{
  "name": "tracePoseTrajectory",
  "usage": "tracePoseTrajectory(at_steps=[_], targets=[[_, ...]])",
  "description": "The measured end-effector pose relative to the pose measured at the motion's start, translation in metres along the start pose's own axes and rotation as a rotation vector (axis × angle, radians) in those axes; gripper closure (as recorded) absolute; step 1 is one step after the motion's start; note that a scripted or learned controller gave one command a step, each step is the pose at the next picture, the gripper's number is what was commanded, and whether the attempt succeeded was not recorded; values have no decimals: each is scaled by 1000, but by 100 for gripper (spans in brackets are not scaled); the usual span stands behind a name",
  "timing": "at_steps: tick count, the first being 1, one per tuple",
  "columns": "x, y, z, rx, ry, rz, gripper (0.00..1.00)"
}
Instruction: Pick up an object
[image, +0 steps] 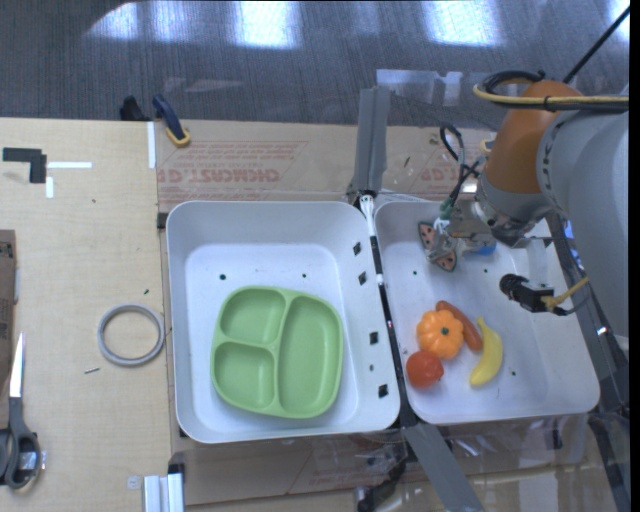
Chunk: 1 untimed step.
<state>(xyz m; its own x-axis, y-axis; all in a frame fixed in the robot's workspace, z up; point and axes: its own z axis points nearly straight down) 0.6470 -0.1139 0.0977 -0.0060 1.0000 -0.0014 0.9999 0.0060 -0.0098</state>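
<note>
Your candidates for picking all lie in the right bin (560, 395): a small orange pumpkin (441, 331) sits near the middle of its floor, a red tomato (424, 369) touches it on the near-left side, a carrot (466, 328) lies just behind and to the pumpkin's right, and a yellow banana (487, 354) rests just beside the carrot, running toward the bin's near edge. All four sit in one tight cluster, and none of them is lifted.

The gripper (440, 243) hangs over the far-left part of that same bin, well apart from the cluster and close to the wall shared with the other bin. You can see its tip pointing down toward the bin floor, but you cannot tell from this angle whether it is spread or closed, and nothing visible sits in it. The grey arm with its orange band (520, 150) reaches in from the right above it, with a black cable looped beside it.

The left bin (190, 300) holds a green divided plate (278, 350) with three compartments, lying flat on its floor.

Out on the bench to the left you'll find a grey ring (131, 334), a pair of scissors (18, 440) at the near-left edge, and a blue-and-yellow clamp (171, 120) at the far side
</note>
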Motion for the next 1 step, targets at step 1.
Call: tracePoseTrajectory(at_steps=[1], targets=[[47, 12, -94, -9, 0, 2, 100]])
